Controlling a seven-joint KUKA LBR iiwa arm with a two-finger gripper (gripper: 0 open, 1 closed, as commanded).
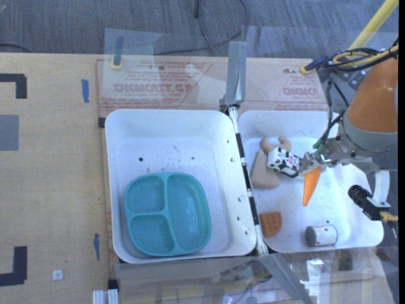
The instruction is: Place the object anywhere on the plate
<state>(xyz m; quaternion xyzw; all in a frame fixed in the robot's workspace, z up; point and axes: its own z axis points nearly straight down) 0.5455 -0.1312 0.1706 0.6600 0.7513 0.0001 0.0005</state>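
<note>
Nearest the camera, in the right bin (345, 223), a short grey and white can (321, 235) lies on its side, on the near side of the jaws and well apart from them. An orange waffle (271, 223) sits by the wall between the two bins, nearer than the jaws and off to their left in the view.

In the left bin (164, 141) a teal plate (190, 208) with three sections lies flat in the near half, far to the left of the jaws, with nothing on it.

Further in, an orange carrot (310, 185) lies just on the near side of the jaws, its thick end toward them and its tip pointing toward the camera. I cannot tell whether it touches them. The jaws hang low over the middle of the right bin at the end of the grey and orange arm (373, 106). Whether they are open or closed cannot be told, and nothing is plainly gripped.

Just left of them is a black and white toy cow (283, 161), resting against a tan soft lump (264, 175) beside the dividing wall. So every loose thing lies in the right bin, apart from the plate.

Beyond the bins, the wooden bench (50, 170) carries a clear sheet with red print (164, 84), and past it lies grey floor (126, 5).
</note>
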